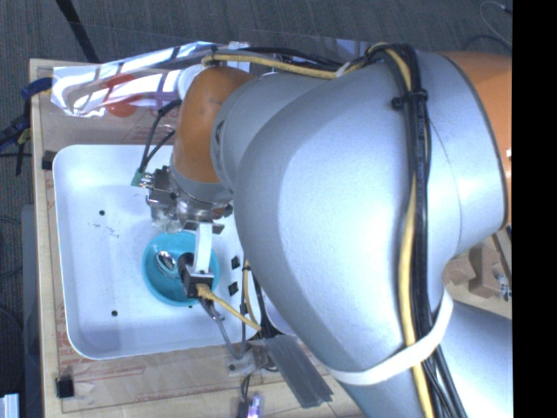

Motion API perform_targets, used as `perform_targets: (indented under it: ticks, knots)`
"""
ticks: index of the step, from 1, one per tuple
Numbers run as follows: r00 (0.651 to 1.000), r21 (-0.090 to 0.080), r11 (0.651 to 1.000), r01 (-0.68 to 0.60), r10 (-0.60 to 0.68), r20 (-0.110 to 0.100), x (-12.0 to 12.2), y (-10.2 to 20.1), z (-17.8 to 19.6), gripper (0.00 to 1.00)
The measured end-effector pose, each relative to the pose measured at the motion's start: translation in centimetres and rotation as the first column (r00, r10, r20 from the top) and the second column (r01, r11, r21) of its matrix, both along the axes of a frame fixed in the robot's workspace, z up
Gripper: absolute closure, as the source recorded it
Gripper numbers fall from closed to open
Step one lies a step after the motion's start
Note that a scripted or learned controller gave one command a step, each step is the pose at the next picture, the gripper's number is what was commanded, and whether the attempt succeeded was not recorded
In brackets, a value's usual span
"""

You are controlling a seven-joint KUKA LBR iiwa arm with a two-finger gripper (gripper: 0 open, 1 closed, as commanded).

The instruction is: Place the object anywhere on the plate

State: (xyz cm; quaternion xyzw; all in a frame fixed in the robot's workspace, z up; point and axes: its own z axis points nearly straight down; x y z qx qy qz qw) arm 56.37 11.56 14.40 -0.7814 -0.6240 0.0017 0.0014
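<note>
Dark carpet (261,7) beyond bench (130,368); far-left corner of bench cluttered with crumpled shiny wrap (104,81). White bin (83,233) along left edge, bare apart from a few dark specks (102,213). Blue plate (158,281) inside bin, toward near edge of bench, partly covered by wrist hardware. Gripper (184,209) hanging over bin on far side of plate, overlapping plate's far rim from this slanted angle. Can't tell how far open: working end buried under wrist, nothing seen held.

Small shiny object (164,259) on plate's inner face, far-left part. Probably task's thing, possibly part glare; too small to name. Key relation: object just nearward of gripper, a touch toward left edge of bench, almost straight below. Long axis, if any: roughly far-to-near, low confidence.

Judgement, assuming glint = object: already resting on plate, so placement done or close to it; only a clean straight lift away needed, no dragging across plate. Otherwise, with object held out of sight in gripper: straight drop, no sideways travel, plate centre being just nearward and below.

Risks: light shallow plate skidding toward near wall of bin on a nudge; small object rolling off low rim; height above plate unreadable from one slanted look. Arm (365,190) blocking right side of bench, so no check possible there.
</note>
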Motion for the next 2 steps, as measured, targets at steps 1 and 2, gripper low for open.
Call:
perform_targets:
  ticks: [1, 2]
  knots:
    - [0.96, 0.001, 0.96, -0.28, 0.28, 0.0, -5.6, -3.0, 4.7, 1.0]
    - [0.991, 0.001, 0.991, -0.136, 0.136, 0.001, -8.8, -0.8, -5.0, 1.0]
